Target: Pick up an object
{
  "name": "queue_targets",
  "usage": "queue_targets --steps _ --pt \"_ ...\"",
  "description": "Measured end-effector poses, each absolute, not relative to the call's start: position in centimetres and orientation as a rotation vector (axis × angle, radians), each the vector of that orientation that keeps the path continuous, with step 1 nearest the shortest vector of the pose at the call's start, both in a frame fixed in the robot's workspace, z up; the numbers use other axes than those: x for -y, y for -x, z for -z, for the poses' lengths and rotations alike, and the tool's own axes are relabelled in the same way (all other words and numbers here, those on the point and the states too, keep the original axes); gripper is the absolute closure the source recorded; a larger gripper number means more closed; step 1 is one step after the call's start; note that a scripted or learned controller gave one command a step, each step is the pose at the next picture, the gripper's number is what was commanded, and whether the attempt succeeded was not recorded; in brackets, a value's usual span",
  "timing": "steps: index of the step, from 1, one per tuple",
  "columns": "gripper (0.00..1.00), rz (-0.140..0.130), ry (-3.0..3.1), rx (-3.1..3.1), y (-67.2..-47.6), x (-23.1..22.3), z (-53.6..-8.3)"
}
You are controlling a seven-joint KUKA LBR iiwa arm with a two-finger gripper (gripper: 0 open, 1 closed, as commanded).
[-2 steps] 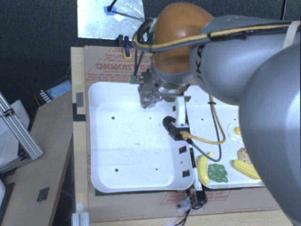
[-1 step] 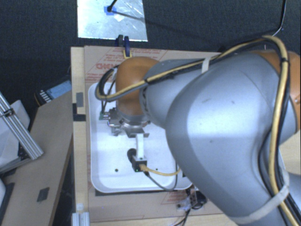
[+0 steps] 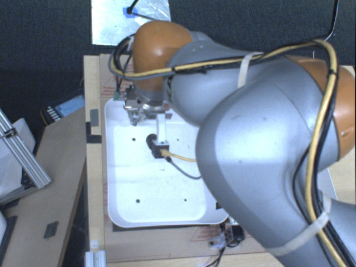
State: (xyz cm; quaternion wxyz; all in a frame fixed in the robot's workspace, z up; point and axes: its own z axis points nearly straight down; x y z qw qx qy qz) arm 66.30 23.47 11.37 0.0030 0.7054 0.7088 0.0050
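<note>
Robot gripper poised over a white bin; the object to be picked cannot be located.

The object is judged to be hidden beneath the robot, since none can be made out on the bin floor that is seen. The gripper [image 3: 136, 113] is held low over the far corner of the left bin [image 3: 119, 207], probably placed there for a grasp. Whether it is open or closed cannot be told, and nothing is seen held in it. The grey arm [image 3: 261, 149], reaching in from the right, is folded across the bench [image 3: 64, 166], so what lies to the right is covered.
</note>
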Motion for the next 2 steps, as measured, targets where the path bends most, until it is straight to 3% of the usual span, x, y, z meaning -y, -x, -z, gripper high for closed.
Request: queue_targets --steps 1,2 --pt "1.00 -0.030 -2.208 -2.222 -66.0 -23.5 -31.4" --pt "1.00 0.024 -2.227 -2.229 -59.1 -23.4 -16.6"
